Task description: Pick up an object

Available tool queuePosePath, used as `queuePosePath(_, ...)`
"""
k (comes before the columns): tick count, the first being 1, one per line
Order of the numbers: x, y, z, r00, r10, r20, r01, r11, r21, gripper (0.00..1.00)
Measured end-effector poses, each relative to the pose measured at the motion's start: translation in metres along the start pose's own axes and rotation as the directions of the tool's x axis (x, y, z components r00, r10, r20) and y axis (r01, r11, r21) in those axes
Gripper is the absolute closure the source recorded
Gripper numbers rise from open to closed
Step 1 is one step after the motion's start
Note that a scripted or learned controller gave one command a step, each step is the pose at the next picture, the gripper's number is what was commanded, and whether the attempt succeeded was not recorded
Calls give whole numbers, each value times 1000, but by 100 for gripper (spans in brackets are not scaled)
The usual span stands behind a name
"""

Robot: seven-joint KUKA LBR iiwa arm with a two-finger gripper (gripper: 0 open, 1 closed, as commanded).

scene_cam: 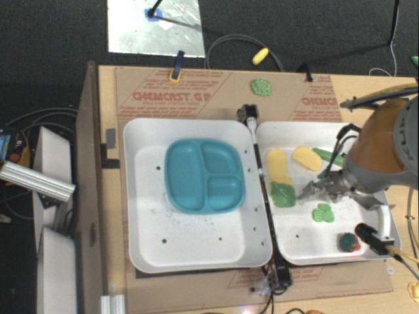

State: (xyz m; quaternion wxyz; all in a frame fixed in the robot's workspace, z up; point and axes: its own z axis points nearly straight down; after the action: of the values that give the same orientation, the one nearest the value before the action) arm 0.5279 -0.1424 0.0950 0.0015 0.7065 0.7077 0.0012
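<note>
The right bin (298,244) holds several small items. A long yellow piece (277,163) lies near its left wall, and a dark green block (283,194) sits just below it. Further back are a rounder yellow piece (306,157) and a green strip (325,154). A light green cluster (322,212) lies mid-bin, and a green and red ball (348,242) rests near the front. My gripper (315,188) hangs low over the bin, just right of the dark green block and above the light green cluster. Nothing is visibly held.
The left bin (147,241) carries a teal divided plate (204,175). A black divider (262,182) runs between the bins. On the cardboard behind them lie a small green knobbly item (261,87) and a yellow item (260,56). The arm (386,149) covers the right bin's right side.
</note>
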Motion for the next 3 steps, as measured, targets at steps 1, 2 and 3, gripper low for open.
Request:
queuePosePath(1,-12,-41,11,1000,3,-1,-3,1000,5,0)
queuePosePath(2,34,23,-40,1000,-9,-1,9,1000,-6,0)
queuePosePath(3,-4,-4,4,1000,3,0,-3,1000,6,0)
